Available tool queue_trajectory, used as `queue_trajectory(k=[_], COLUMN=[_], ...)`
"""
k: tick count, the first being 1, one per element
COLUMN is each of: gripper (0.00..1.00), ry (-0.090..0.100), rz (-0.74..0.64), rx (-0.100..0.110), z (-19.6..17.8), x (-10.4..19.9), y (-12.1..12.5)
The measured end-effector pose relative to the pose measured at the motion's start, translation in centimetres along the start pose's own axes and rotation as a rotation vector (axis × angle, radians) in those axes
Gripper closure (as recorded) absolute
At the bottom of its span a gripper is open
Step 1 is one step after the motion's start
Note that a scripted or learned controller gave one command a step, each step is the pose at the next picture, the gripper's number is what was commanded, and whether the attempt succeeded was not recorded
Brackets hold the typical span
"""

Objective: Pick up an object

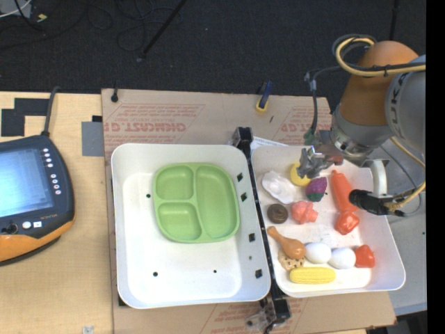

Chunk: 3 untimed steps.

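Yellow toy [299, 177] sits upper right of frame, in the right bin [396, 270], under the gripper [311, 163]; finger state can't tell. Purple piece [316, 186] crowds it, could get snagged.

right bin [396, 273]: toys packed close, narrow gaps | left bin [132, 256]: open floor around green tray [195, 202]

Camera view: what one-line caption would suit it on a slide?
Grey robot arm's hand lowered over the right white bin of toy food, beside a green three-compartment plastic tray in the left.
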State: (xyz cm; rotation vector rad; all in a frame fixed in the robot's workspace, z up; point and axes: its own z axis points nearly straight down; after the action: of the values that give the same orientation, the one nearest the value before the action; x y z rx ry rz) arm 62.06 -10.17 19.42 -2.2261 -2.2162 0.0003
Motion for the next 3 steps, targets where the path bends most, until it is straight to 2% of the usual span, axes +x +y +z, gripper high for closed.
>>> queue_trajectory(k=[1, 2, 3], gripper=[1.0, 1.0, 1.0], ry=[0.0, 0.001, 0.002], rz=[-0.003, -0.006, -0.006], rx=[0.001, 0.006, 0.005], z=[-3.4, -2.5, -3.8], x=[-0.2, 3.2, 6.5], y=[0.0, -3.1, -6.6])
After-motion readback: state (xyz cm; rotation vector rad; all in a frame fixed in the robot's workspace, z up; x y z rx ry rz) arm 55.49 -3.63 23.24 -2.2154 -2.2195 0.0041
